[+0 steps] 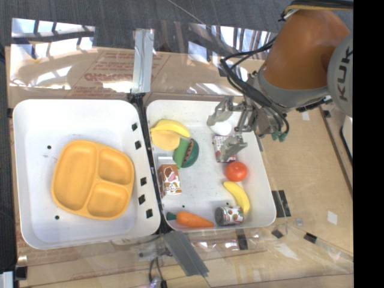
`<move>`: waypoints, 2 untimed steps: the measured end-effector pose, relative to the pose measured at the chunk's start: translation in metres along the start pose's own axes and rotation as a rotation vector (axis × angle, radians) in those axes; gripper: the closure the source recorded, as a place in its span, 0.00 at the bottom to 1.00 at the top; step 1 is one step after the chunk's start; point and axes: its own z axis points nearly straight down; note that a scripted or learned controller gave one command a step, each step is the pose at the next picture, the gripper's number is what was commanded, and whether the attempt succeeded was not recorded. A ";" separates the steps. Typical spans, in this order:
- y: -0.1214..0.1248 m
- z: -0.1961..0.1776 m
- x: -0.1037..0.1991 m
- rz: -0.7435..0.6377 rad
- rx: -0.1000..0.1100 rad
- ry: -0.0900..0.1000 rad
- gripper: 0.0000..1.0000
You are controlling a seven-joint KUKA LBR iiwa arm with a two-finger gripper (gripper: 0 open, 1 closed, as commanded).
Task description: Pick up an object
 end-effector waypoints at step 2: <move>-0.077 0.156 0.015 0.250 -0.004 0.009 0.00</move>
